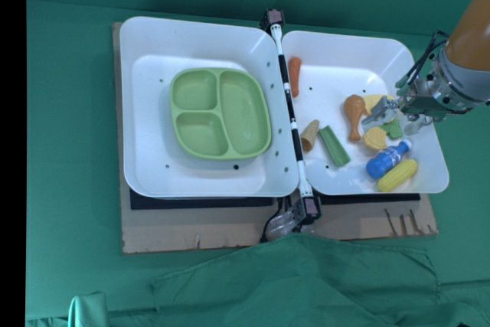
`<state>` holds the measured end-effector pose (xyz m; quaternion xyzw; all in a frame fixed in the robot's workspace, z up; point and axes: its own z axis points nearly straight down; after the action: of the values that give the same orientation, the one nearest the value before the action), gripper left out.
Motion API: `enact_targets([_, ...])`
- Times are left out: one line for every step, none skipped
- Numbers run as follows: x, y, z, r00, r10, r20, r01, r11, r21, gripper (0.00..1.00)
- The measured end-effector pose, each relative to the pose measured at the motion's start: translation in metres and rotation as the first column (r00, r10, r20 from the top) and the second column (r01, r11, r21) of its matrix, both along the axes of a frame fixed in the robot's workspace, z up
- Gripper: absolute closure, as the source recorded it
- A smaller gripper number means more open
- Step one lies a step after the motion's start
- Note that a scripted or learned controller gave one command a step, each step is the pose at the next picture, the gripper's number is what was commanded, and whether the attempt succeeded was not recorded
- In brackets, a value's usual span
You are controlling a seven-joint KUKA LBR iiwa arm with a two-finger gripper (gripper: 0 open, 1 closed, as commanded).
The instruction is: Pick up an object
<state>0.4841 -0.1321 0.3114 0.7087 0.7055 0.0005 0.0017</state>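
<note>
Two metal fingers of my gripper hang spread, empty, over a pale yellow plastic wedge beside a glossy brown drumstick.

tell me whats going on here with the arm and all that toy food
A grey and orange robot arm reaches into the right bin, its pincer low over a cluster of toy food beside the chicken drumstick. Nothing is visibly held yet. The left bin carries a green divided plate.
</note>
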Motion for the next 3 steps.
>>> enact_targets([0.057, -0.016, -0.085, 1.000, 0.000, -0.006, 0.000, 1.000, 0.000, 0.00])
enact_targets([0.111, -0.001, -0.086, 1.000, 0.005, 0.005, -0.005, 1.000, -0.001, 0.00])
enact_targets([0.156, -0.054, -0.129, 1.000, -0.001, 0.008, 0.001, 1.000, -0.003, 0.00])
